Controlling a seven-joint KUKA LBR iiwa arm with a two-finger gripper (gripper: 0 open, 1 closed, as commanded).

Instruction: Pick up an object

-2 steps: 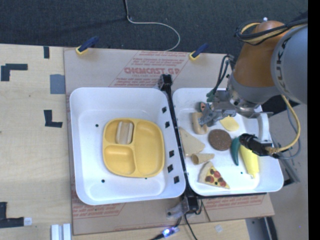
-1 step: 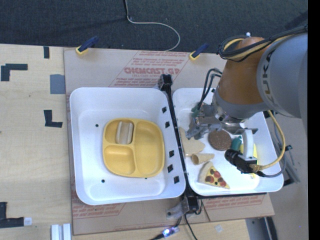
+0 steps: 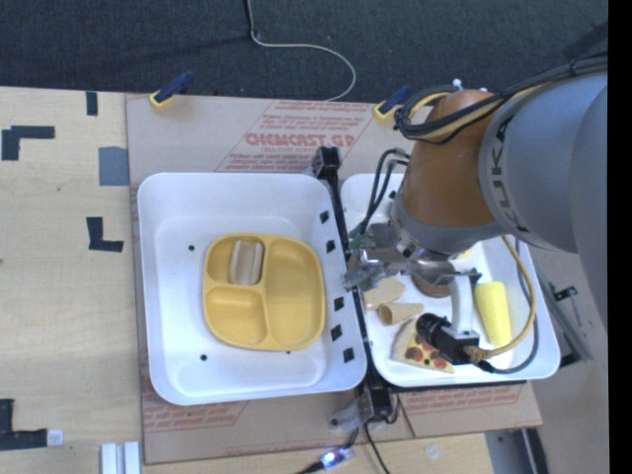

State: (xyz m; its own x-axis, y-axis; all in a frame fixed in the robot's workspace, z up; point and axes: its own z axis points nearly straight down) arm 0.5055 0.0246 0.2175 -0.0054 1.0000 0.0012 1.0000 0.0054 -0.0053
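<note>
My gripper [image 3: 363,268] hangs low over the left side of the right bin [image 3: 538,363], close to the wall between the two bins. The arm's bulky wrist covers much of that bin. Just below and right of the gripper lie two pale beige pieces [image 3: 387,291] [image 3: 400,313]. A pizza slice [image 3: 423,355] rests near the bin's front edge. A yellow cylinder [image 3: 492,311] lies on the right side. A brown round thing [image 3: 432,285] peeks out from under the wrist.
The left bin [image 3: 163,265] holds a yellow divided plate [image 3: 286,304] with a tan piece [image 3: 245,261] in its upper left compartment. Black clips [image 3: 326,161] line the wall between the bins. Cardboard lies under both bins.
</note>
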